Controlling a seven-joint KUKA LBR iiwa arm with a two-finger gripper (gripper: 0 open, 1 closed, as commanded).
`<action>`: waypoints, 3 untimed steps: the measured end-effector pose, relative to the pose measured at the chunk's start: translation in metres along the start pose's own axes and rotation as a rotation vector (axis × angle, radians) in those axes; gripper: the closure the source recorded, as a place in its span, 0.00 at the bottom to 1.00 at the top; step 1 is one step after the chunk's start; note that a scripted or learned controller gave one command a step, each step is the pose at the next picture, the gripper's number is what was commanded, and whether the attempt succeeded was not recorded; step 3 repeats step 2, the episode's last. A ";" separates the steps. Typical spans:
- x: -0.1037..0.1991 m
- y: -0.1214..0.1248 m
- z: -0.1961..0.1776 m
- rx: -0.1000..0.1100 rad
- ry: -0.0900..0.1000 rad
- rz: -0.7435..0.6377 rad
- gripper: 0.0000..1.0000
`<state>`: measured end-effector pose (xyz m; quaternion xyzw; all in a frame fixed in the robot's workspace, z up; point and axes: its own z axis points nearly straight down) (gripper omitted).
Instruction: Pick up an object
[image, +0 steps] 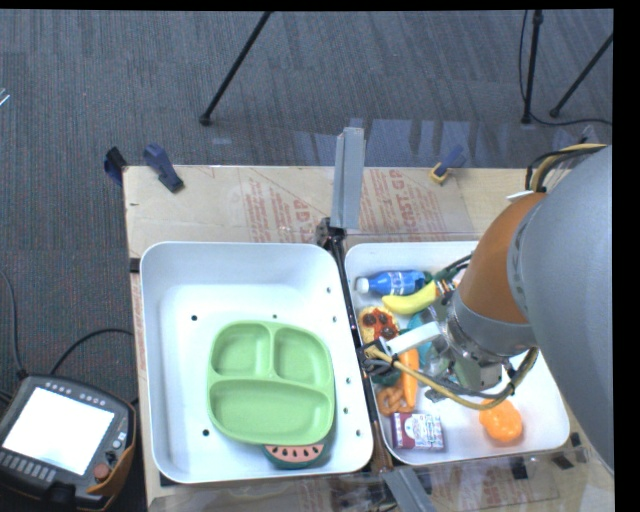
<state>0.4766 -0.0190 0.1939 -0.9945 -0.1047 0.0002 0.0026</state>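
The grey arm with its orange band (500, 275) reaches in from the right and bends down over the right white bin (545, 425), its wrist buried among the clutter there. The hand (440, 375) sits low in the pile (whether it is clenched or released I cannot tell). Around it lie a yellow plastic banana (412, 298), a blue-labelled bottle (392, 282), an orange ball-like fruit (502, 423) and a small maroon carton (417, 431). The left white bin (170, 300) carries a green divided plate (270, 383) on the desk (230, 200).
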 end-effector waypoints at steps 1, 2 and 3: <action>-0.002 -0.003 0.009 -0.001 -0.010 0.009 1.00; -0.002 -0.003 0.009 -0.001 -0.009 0.009 0.00; -0.002 -0.003 0.009 -0.001 -0.009 0.009 0.00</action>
